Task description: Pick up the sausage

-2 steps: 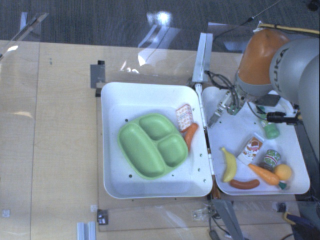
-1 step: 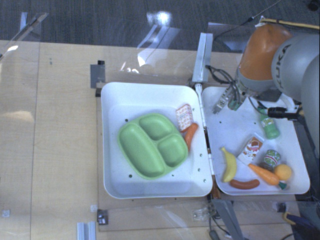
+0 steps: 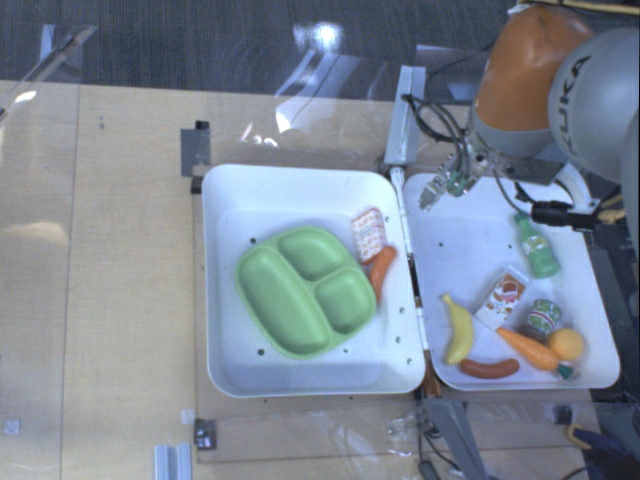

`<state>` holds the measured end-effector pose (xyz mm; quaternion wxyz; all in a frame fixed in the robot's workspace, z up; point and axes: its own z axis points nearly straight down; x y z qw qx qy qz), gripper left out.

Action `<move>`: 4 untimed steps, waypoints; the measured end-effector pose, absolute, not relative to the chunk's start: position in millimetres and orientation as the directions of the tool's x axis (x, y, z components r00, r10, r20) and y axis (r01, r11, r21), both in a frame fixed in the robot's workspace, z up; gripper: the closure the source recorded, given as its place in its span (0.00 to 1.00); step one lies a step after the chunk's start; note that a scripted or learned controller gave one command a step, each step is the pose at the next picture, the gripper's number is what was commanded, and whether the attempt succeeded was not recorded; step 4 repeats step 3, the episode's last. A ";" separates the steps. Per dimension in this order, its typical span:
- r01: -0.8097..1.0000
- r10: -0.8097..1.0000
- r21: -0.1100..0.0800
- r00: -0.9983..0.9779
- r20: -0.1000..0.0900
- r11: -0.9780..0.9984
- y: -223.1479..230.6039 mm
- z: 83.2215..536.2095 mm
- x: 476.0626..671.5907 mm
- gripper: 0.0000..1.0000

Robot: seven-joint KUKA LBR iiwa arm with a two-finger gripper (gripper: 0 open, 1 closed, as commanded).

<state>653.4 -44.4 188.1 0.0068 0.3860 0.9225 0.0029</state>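
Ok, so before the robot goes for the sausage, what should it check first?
1. Sausage in sight, lying flat at the right bin's near edge: ok.
2. Top of sausage uncovered: ok.
3. Room around it: not ok, the banana tip and a carrot sit very close.
4. Hand over the sausage: not ok, it hangs at the bin's far left corner.
5. Hand holding nothing: cannot tell.

Glossy sausage, smooth white plastic bins
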 end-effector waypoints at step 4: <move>0.959 0.959 0.003 -0.283 -0.002 0.283 -129.1 113.2 566.2 0.00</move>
